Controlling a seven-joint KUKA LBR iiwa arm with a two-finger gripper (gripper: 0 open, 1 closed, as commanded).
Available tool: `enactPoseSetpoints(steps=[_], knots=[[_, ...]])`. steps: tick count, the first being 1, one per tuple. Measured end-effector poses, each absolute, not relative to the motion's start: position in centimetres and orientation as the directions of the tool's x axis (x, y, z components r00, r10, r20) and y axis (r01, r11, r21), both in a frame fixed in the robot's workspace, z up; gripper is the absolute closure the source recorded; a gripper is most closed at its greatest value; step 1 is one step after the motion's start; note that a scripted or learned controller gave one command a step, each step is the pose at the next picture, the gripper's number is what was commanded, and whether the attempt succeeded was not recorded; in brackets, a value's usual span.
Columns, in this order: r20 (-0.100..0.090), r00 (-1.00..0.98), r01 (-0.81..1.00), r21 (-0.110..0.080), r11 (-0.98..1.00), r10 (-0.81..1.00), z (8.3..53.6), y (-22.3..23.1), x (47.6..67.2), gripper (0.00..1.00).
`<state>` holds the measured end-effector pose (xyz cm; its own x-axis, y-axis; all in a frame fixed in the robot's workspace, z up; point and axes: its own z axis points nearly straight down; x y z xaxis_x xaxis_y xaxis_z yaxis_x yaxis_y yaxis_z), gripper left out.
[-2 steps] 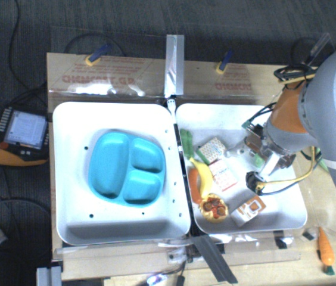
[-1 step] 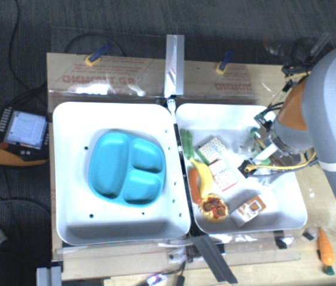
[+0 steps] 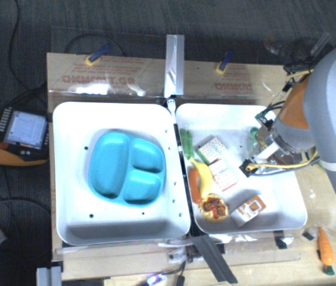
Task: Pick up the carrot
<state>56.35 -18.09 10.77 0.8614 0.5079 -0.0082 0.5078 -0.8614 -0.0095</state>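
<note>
The carrot (image 3: 193, 184) lies awkwardly pinched between the right bin's (image 3: 287, 202) left wall and the banana (image 3: 205, 174). The gripper (image 3: 262, 148) hovers centre-right, well apart from it; I cannot tell whether it is open or closed.

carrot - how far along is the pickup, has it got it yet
Nothing looks done: the carrot lies in the right bin by its left wall, beside the banana. In hand: the tool hangs over the bin's right half, apart from the carrot. Left: reaching across, grasping and lifting it.
</note>
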Motion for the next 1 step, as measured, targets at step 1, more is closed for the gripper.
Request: enactPoseSetpoints(steps=[1], knots=[[-0.005, 0.814, 0.581, -0.001, -0.814, 0.581, 18.69, -17.51, 61.03, 1.00]])
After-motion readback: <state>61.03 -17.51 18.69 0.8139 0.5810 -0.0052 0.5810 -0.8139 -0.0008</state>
